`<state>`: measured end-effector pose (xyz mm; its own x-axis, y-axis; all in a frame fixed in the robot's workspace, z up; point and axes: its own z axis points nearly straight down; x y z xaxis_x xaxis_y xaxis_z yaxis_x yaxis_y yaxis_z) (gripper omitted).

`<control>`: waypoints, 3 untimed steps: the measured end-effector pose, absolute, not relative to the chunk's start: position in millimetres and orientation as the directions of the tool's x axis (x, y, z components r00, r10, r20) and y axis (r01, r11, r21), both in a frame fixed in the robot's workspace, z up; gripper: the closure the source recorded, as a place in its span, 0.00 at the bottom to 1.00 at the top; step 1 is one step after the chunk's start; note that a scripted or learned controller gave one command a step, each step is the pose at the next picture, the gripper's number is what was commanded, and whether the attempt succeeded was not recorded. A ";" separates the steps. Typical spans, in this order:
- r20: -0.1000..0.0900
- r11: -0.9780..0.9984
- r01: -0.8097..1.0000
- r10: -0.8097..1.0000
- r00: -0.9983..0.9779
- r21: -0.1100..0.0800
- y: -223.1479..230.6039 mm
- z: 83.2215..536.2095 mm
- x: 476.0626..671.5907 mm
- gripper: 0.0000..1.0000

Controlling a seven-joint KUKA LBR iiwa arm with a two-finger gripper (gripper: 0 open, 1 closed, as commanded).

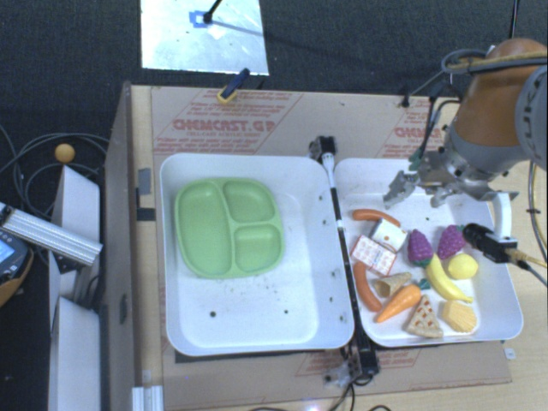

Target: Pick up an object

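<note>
**Gripper** (pixel 417 193): right of frame, over the bare upper end of the right bin (pixel 364 176). Fingers spread wide, nothing between them. Probably hung high and wide so as to drop over a piece without knocking its neighbours.

**Right bin, contents:** toy food crowded into the lower half, many pieces touching.
- Orange sausage (pixel 375 216), at the top of the heap, just below the gripper. Nearest candidate for the pick, with clear space on its upper side.
- White-and-orange block (pixel 388 235) and red-patterned block (pixel 372 253), pressed together beneath it.
- Two purple grape bunches (pixel 419 247) (pixel 451 241), side by side at mid-right.
- Lemon (pixel 463 266) and banana (pixel 446 281), touching.
- Curved red sausage (pixel 366 286), along the bin's left wall. Judged awkward for want of finger room on the wall side.
- Carrot (pixel 399 302), waffle wedge (pixel 425 318), yellow wedge (pixel 461 316), at the lower edge.

**Left bin** (pixel 257 319): centre of frame.
- Green divided plate (pixel 229 227), flat in the upper half, well apart from the gripper. Poor candidate, being wide and low.

**Status:** pick not yet made, with a descent and a closing of the fingers likely needed.
</note>
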<state>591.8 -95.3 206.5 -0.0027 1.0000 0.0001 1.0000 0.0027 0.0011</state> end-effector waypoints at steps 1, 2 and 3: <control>-0.001 0.001 1.000 1.000 -0.001 0.000 -129.9 165.0 581.6 0.00; -0.001 0.003 1.000 1.000 -0.003 0.022 -135.1 112.1 576.5 0.00; 0.000 0.003 1.000 1.000 -0.003 0.023 -134.0 109.9 575.5 0.00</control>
<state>575.5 -134.0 109.9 -0.0029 1.0000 -0.0003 0.9997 0.0029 0.0230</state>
